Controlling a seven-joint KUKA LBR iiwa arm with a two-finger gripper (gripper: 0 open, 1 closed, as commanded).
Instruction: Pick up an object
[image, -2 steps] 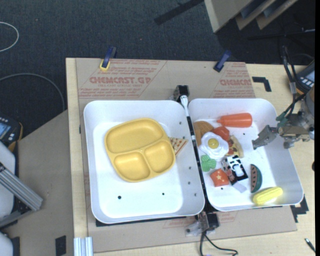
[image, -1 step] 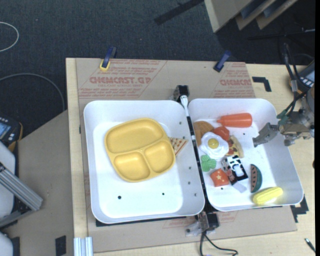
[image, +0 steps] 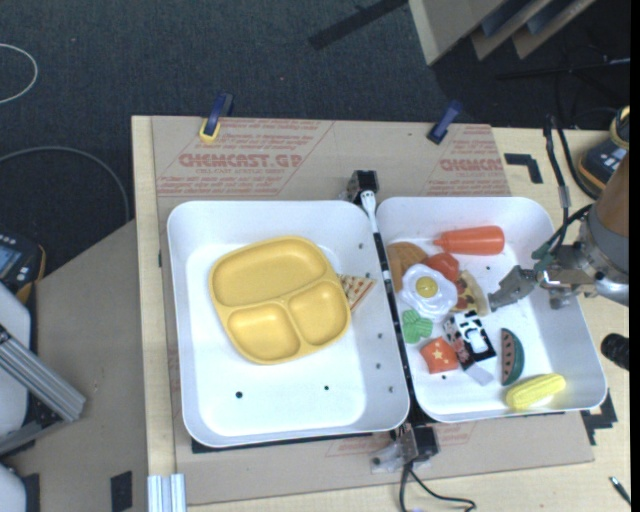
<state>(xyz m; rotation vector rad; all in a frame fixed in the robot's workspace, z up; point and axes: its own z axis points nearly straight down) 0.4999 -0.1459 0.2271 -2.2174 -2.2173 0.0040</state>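
Observation:
The right bin (image: 575, 345) holds a pile of toy food. An orange carrot (image: 470, 240) lies at the back, with a fried egg (image: 427, 290) on a brown bread piece (image: 403, 258) to its left. In front of these are a green leafy piece (image: 415, 326), a red piece (image: 440, 355) and a black-and-white item (image: 470, 336). A watermelon slice (image: 510, 356) and a yellow corn cob (image: 535, 391) sit at the front right. My gripper (image: 512, 285) hangs over the right bin's middle, just right of the pile, with nothing visibly in it.
The left bin (image: 300, 400) holds a yellow divided plate (image: 280, 298) and a waffle wedge (image: 356, 290) by the divider. The bins meet at a black clamp line (image: 388, 310). Cables run near the arm at the right.

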